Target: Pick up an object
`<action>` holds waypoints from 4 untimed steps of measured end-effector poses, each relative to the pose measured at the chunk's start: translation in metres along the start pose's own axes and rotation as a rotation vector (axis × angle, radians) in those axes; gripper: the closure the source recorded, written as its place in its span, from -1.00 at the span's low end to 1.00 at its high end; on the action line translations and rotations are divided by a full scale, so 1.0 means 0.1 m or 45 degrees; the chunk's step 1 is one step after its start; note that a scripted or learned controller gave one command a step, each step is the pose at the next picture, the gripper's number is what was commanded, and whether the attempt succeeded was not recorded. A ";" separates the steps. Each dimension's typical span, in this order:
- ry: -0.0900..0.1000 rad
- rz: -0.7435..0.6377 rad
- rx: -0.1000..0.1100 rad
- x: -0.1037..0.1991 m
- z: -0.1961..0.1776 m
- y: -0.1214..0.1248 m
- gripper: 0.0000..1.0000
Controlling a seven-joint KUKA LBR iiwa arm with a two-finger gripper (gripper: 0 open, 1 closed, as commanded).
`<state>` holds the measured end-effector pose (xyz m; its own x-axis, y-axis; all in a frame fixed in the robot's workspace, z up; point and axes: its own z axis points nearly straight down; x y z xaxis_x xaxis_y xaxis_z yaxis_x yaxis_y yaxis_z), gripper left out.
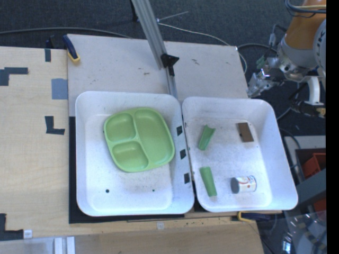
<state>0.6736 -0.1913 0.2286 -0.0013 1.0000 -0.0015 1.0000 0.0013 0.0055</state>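
Note:
The right bin (275, 142) holds two green cylinders, one tilted near its upper left (206, 137) and one lower down (208, 181). A brown block (244, 132) lies near the bin's upper right, and a small white can with red print (243, 184) lies on its side at the lower right. My gripper (258, 83) hangs outside the bin, just beyond its upper right corner, above the bench edge. Nothing shows between its fingers.
The left bin (85, 142) carries a green divided plate (139, 139). A slanted metal pole (153, 30) crosses the bench down to the seam between the bins. Cables and a blue-yellow clamp (71, 49) lie at the back.

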 end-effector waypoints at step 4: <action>0.003 -0.006 0.012 1.65 -0.34 -0.26 1.00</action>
<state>0.6468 -0.0266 0.2618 -0.0057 1.0000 0.0012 1.0000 0.0058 -0.0041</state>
